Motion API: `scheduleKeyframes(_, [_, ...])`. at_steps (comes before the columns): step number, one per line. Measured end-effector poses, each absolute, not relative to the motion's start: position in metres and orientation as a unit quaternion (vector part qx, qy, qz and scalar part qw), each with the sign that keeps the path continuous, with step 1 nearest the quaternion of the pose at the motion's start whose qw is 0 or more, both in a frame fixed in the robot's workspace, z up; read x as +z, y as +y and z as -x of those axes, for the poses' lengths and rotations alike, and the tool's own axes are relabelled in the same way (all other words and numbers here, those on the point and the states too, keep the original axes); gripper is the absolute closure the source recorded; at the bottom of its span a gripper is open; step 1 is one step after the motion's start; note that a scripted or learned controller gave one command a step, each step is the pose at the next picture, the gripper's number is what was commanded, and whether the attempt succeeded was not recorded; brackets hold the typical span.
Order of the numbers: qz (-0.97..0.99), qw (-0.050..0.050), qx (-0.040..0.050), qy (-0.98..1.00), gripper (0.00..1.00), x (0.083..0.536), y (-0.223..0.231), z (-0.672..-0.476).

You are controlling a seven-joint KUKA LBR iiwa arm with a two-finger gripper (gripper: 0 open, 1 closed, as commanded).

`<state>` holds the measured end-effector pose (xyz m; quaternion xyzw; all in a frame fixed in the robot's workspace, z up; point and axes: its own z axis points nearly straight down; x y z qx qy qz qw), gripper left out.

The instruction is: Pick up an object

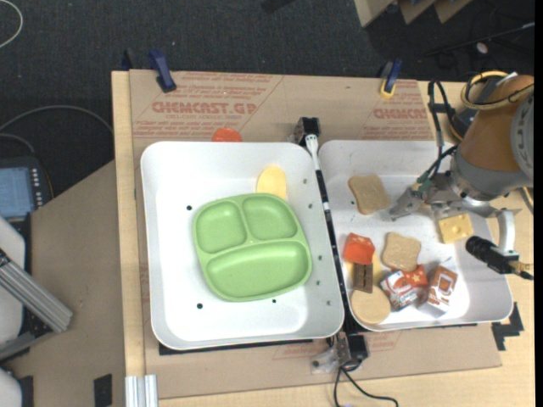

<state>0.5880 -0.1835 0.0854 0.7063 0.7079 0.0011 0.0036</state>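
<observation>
Arm over the right bin (484, 308)
Gripper (422, 195) hangs by the bread slice (368, 192); whether it's clenched, I can't tell.

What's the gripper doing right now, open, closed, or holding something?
Gripper: over the right white bin, between the tan bread slice and the yellow cheese block; open or closed cannot be told, and nothing is visibly held.
</observation>
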Motion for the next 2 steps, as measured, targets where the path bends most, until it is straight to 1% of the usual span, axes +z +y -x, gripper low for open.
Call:
scheduleKeyframes(1, [-0.706, -0.008, 0.0033, 0.708, 0.0, 0.086, -0.219, -0.657])
scheduleKeyframes(2, [-0.705, 0.001, 0.0013, 0.709, 1.0, 0.096, -0.221, -0.656])
